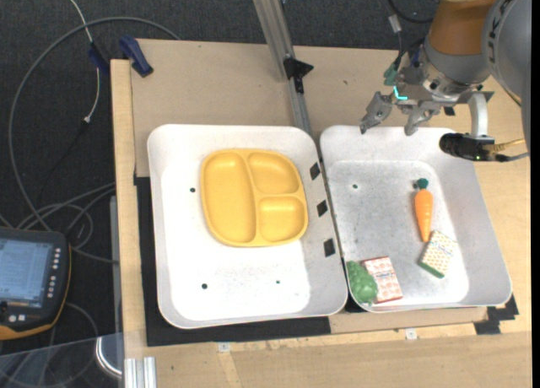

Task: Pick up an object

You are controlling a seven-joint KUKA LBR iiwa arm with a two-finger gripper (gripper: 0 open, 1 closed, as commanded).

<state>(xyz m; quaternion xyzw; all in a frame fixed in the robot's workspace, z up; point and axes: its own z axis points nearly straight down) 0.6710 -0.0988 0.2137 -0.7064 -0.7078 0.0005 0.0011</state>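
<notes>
Overhead, the gripper (391,120) hung spread and unloaded above the right bin (371,209), positioned to descend toward the carrot (423,213).

Gripper (393,120) hangs open over the right bin's (472,201) far edge — carrot (423,212) lies apart.

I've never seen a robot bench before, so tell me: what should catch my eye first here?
Probably the bright yellow divided tray, sitting alone in the left white bin. Next, the grey and orange arm at the upper right, its end effector hanging open above the far edge of the right bin. In that bin lie a toy carrot and a few small items along its near side.
</notes>
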